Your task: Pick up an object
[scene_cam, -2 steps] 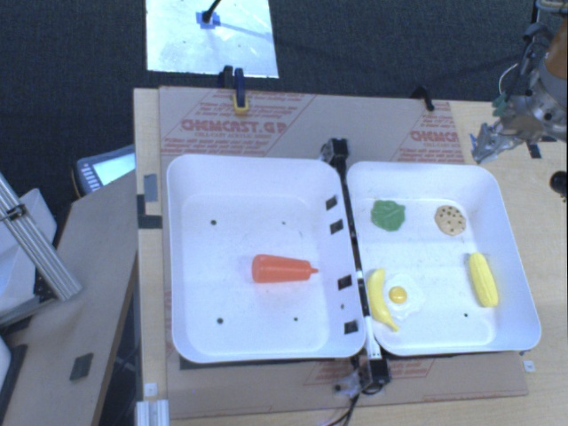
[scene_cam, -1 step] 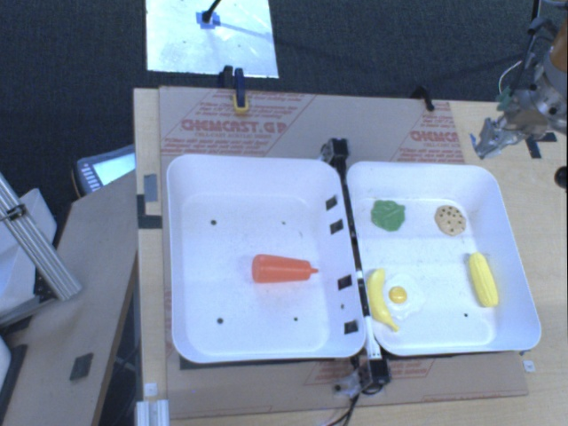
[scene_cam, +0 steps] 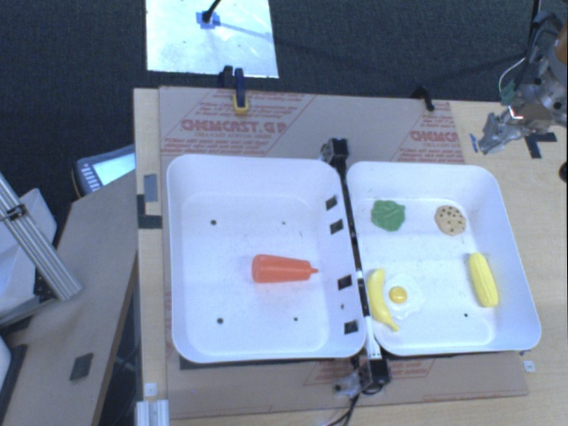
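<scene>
Two shallow white bins sit side by side on a bench covered with a printed cardboard sheet [scene_cam: 293, 118]. The left bin [scene_cam: 191, 238] holds a single carrot [scene_cam: 282, 269], orange, lying on its side a little below the bin's middle with its narrow tip pointing toward 3 o'clock.

The right bin [scene_cam: 510, 264] holds five things. A green leafy piece [scene_cam: 388, 215] lies near the bin's 11 o'clock corner, and a round cookie [scene_cam: 450, 220] with dark spots lies to its 3 o'clock side, near but apart from it. At about 4 o'clock from the cookie a corn cob [scene_cam: 483, 279], yellow, lies close to the bin's right wall, running roughly from 12 to 6 o'clock. Along the left wall a banana [scene_cam: 380, 298] curves from 12 toward 5 o'clock, and a fried egg [scene_cam: 400, 295] lies just beside it (the two look to be touching, the egg's white hard to tell from the bin floor).

The gripper [scene_cam: 499, 137] is at the view's upper right, outside the right bin and beyond its 1 o'clock corner, above the bare bench. It is well apart from every object in the bins. Nothing shows between its fingers, and whether they are spread or closed I cannot tell, since that part is small and blurred.

A clamp [scene_cam: 240, 91] with a yellow tip grips the cardboard's far edge at 12 o'clock from the left bin.
</scene>
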